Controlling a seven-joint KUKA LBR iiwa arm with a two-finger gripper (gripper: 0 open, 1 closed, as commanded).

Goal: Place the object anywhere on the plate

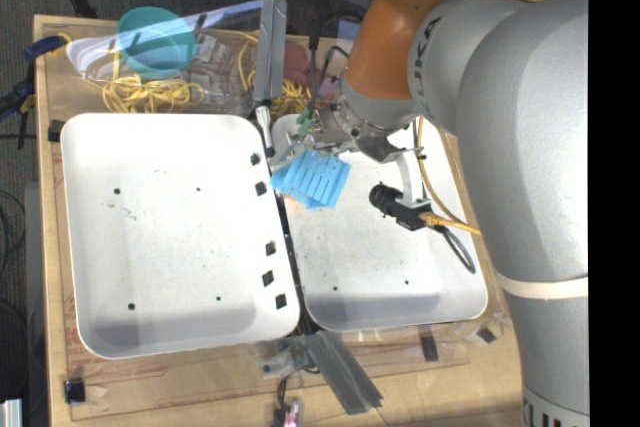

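You've got the blue ridged object [312, 180] hanging under the end effector [308, 147] at the right bin's [400, 305] upper-left corner — whether the grip is really closed on it I cannot tell — next comes carrying it to a plate.

Two white bins [170, 235] are set side by side on the wooden bench [150, 370], with yellow cord [150, 93] behind.
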